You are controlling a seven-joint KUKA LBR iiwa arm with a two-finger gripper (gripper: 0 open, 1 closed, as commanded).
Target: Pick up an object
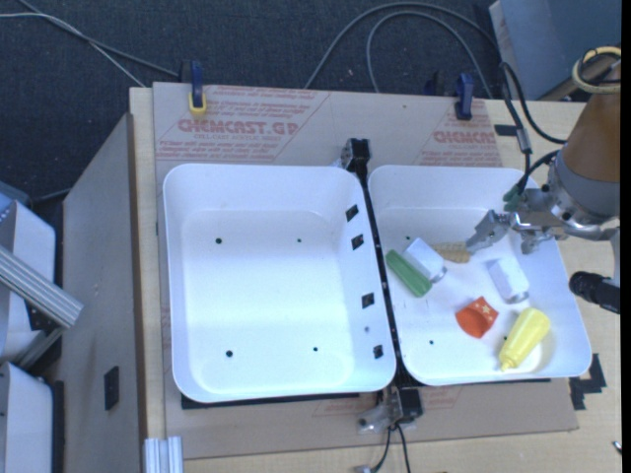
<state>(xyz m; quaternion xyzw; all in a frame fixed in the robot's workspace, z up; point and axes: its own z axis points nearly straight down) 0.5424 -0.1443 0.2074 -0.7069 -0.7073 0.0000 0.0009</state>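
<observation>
The right bin (434, 200) holds several small objects. A green cylinder (406, 273) lies near its left wall, touching a white block (426, 258). A thin tan piece (455, 253) lies just beyond them. Toward the front right are a white capsule-like piece (510, 280), an orange-red object (477, 317) and a yellow bottle shape (523, 338). My gripper (505, 240) hangs over the right bin's right side, just above the white capsule-like piece. Its fingers are spread open with nothing between them.
The left bin (187, 264) sits beside the right one, with a black clip-studded divider (370, 264) where they meet. Cables (414, 18) loop behind the bench. Blue clamps (197, 87) hold the cardboard base at the back.
</observation>
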